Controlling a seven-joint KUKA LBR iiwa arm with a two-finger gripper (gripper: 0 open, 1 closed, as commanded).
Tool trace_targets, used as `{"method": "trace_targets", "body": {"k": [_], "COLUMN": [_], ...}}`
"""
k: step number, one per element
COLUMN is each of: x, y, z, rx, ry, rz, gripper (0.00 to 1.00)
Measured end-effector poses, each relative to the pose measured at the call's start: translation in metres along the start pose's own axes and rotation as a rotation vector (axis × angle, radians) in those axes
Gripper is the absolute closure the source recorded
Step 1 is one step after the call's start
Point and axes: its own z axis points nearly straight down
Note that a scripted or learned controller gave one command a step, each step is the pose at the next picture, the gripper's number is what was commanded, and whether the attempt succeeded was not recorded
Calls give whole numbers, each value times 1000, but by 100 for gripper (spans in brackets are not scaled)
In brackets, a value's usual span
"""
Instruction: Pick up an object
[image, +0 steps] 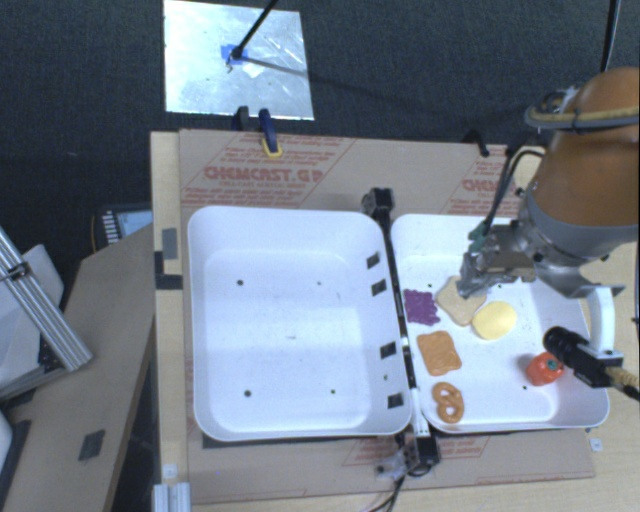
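A grey KUKA arm (585, 215) with an orange band reaches in over the right bin (505, 395), one of two shallow white bins on the bench; the left bin (290, 330) sits beside it. Six small toy foods lie in the right bin, one of each kind, grouped around a round yellow piece (494, 321) that appears to be a lemon, though the view is too coarse to be sure. One pale bread slice (460, 306) lies touching the lemon's upper-left side. One bunch of purple grapes (420, 306) is further left of the lemon, just beyond the slice. One orange toast-like square (438, 352) lies near the lemon, below and to its left. One pretzel (448, 402) lies further from the lemon in the same direction, past the square. One red-orange tomato-like piece (543, 369) rests below and to the right of the lemon. The gripper (478, 277) hangs just up and left of the lemon, over the far end of the bread slice; whether it is open or closed, or has hold of anything, cannot be told from this angle.
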Motion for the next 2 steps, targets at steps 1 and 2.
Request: {"method": "trace_targets", "body": {"k": [1,2], "x": [12,77], "y": [-2,-4], "z": [-132,-194], "rx": [-7,2], "ry": [-1,1], "rz": [7,2], "gripper": [100,100]}}
